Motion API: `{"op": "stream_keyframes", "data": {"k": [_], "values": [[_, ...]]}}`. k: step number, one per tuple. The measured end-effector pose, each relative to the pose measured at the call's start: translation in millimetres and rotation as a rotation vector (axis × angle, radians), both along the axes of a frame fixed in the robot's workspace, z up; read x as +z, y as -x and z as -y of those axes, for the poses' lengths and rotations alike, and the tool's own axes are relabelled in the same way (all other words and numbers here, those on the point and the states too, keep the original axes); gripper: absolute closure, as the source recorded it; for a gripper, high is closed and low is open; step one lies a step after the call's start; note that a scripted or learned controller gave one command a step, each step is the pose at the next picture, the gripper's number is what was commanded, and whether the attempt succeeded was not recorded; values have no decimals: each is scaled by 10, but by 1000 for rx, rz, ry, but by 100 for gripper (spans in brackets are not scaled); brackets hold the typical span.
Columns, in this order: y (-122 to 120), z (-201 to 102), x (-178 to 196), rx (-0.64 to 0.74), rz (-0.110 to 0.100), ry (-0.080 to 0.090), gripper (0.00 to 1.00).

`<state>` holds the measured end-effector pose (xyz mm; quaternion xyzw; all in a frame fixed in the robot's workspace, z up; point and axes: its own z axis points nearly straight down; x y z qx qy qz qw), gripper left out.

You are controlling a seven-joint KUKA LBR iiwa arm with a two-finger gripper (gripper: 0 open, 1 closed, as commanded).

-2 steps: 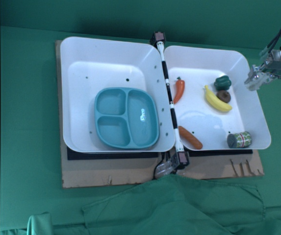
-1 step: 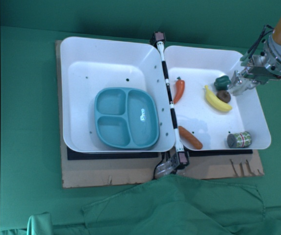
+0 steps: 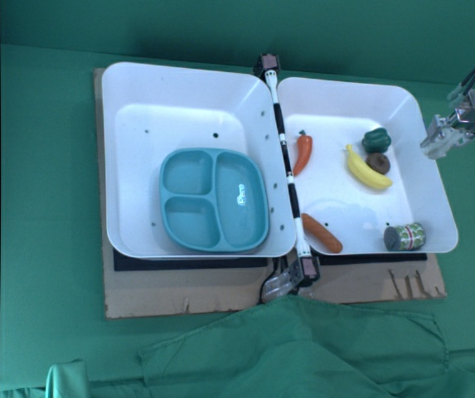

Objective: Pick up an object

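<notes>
A slanted overhead view of a green-covered desk (image 3: 46,181) carrying two shallow white bins side by side on a sheet of brown cardboard (image 3: 179,297).

The left bin (image 3: 129,89) sits in the centre-left of the frame. Inside it, towards its lower right, lies a teal plate (image 3: 214,199) divided into three compartments, two small ones on the left and one long one on the right.

The right bin (image 3: 411,110) sits centre-right and holds several small toy foods. An orange-red chilli pepper (image 3: 302,152) lies near the bin's left wall, upper part. An orange carrot (image 3: 322,233) lies lower left, tilted. A yellow banana (image 3: 366,169) lies diagonally in the upper right part, with a green bell pepper (image 3: 376,139) just above it and a small brown round item (image 3: 378,163) touching or just beside the banana's right side. A small can (image 3: 405,237) lies on its side in the lower right corner.

A black-and-white striped rod (image 3: 283,152) runs along the seam between the two bins, with a clamp at each end.

The gripper (image 3: 438,139) enters at the right edge of the frame, upper half, hovering just outside the right bin's right rim. It is small and partly cut off; whether it is open or closed cannot be told, and nothing is seen in its grasp.

Loose green cloth (image 3: 303,347) bunches along the bottom of the frame.
</notes>
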<state>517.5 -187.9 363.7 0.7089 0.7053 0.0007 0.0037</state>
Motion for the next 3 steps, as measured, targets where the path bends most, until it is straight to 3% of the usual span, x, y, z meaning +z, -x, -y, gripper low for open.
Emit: {"op": "stream_keyframes", "data": {"k": [1,2,3], "values": [[181,-348,-27,1,-3,-3,100],[-100,-659,0,1,0,-2,100],[195,-781,-37,2,-3,-4,100]]}}
